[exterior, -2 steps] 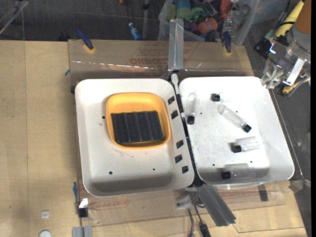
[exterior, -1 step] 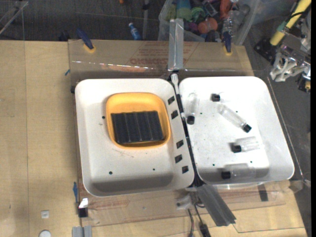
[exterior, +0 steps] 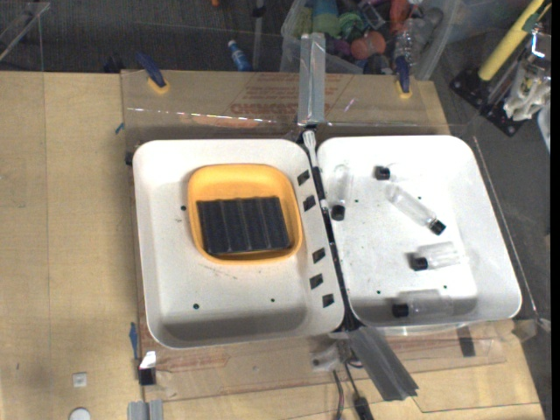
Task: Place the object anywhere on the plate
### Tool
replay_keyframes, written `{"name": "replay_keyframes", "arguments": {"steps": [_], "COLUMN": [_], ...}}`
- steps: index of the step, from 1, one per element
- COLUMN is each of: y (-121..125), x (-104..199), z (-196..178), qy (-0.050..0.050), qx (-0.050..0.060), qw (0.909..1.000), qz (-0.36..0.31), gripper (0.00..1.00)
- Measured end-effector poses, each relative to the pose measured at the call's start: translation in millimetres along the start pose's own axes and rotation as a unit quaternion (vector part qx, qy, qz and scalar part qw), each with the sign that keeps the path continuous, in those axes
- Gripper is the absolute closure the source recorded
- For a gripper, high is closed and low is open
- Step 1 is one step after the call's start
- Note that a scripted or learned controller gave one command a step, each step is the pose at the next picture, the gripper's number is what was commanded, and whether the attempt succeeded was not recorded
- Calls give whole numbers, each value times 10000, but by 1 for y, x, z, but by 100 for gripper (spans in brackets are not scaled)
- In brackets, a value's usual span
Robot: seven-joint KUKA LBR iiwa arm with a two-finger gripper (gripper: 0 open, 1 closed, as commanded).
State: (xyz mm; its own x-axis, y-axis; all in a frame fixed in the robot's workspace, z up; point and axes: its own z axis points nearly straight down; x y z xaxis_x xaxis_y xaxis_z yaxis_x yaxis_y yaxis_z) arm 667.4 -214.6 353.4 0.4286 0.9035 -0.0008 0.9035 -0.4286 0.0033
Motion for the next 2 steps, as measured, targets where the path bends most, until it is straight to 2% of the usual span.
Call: {"name": "replay_keyframes", "arguments": {"steps": [1,2], "y": [-1,-3], "x": [2,7], "z": [6,11], "qy": [0,4], "qx": [26,29], "qw": [9992,9947], "qz": [-393,-1032], "gripper": [100,100]}}
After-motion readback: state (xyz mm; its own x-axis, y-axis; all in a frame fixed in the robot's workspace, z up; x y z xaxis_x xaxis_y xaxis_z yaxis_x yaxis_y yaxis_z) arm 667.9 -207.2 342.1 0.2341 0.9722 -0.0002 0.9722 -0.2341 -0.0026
